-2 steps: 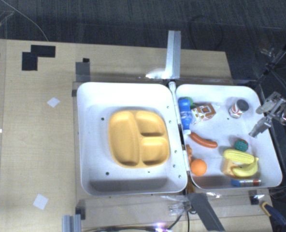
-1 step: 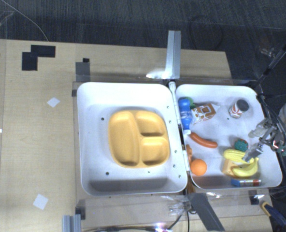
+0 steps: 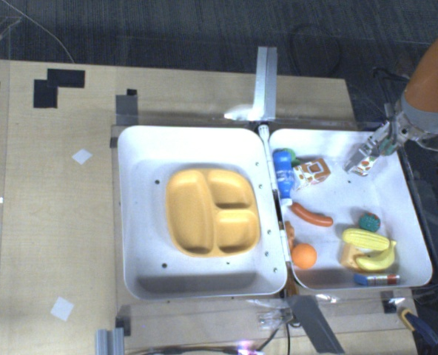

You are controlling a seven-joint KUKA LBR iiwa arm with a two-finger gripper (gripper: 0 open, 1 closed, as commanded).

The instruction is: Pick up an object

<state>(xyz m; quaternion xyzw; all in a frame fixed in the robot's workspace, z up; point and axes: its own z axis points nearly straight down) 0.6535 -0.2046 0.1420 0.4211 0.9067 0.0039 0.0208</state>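
My gripper [image 3: 362,160] hangs over the far right corner of the right bin [image 3: 419,220], below the arm's orange band [image 3: 432,80]. It is apart from the bin's objects. A blue bottle [image 3: 282,173] lies along the bin's left wall, with a small white and brown toy [image 3: 312,171] beside it. Nearer the front lie a red-orange sausage [image 3: 311,215], an orange ball [image 3: 303,255], a small teal piece [image 3: 369,221], a yellow corn and banana pile [image 3: 367,244] and a blue and red marker [image 3: 375,278].
The left bin [image 3: 141,198] holds a yellow divided tray [image 3: 210,210]. A metal post [image 3: 266,83] stands behind the wall between the two bins. The bench's right edge runs close beside the right bin.
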